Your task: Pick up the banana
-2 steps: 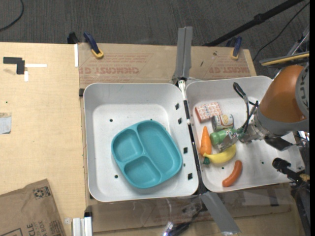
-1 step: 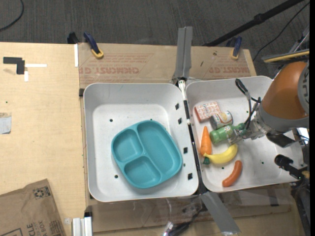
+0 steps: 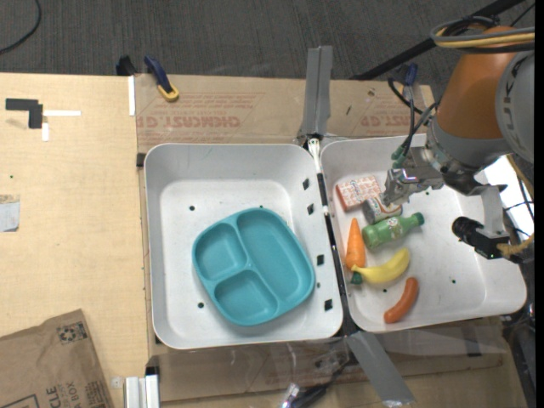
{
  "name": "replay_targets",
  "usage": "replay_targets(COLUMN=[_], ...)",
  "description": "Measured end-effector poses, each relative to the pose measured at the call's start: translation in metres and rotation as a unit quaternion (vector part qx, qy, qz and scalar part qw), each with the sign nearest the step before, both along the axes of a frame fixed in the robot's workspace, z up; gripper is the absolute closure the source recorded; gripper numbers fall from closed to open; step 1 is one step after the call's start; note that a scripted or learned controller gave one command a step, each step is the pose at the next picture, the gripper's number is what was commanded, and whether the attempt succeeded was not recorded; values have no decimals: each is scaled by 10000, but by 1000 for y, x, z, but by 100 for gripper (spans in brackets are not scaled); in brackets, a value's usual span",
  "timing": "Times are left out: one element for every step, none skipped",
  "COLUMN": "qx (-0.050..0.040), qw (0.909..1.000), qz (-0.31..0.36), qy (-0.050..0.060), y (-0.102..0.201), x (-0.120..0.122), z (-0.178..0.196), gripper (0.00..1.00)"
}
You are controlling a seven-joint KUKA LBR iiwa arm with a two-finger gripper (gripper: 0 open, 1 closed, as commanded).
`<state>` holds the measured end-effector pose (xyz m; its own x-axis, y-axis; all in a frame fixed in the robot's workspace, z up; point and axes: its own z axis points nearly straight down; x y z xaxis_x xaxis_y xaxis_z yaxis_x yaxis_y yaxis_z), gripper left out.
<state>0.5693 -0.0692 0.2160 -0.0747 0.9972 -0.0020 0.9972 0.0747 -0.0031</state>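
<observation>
Banana lying flat in right bin, low on its left side, near the divider edge; curved, stem end toward the left wall. Touching or all but touching carrot at its left tip, can't separate the two at that spot. Green bottle just above banana, on its side, cap to the right. Sausage just below-right, apart from banana, near bin's front edge. Pink-white packet further up, by the left wall.

Gripper over bottle and packet, above banana, not on it. Fingers dark, overlapping packet and bottle; jaw state: cannot tell. Nothing seen between fingers. Arm body covers bin's top-right corner; black part w/ cable over right side of bin floor.

Open floor in right bin: centre to right, btwn bottle and black part. Banana's right side clear; left side crowded by carrot and wall.

Left bin: teal divided plate at centre-front, bare floor all round it.
</observation>
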Motion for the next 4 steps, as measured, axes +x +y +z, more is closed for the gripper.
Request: replay_targets(qx=[0,16,2,4], qw=[10000,9983,9984,9993], qz=[-1,580,563,381], qy=[5,-11,-17,5], y=[0,-49,-51,-2], x=[0,-61,-60,-25], z=[0,-105,-98,-26], gripper=[0,0,100,100])
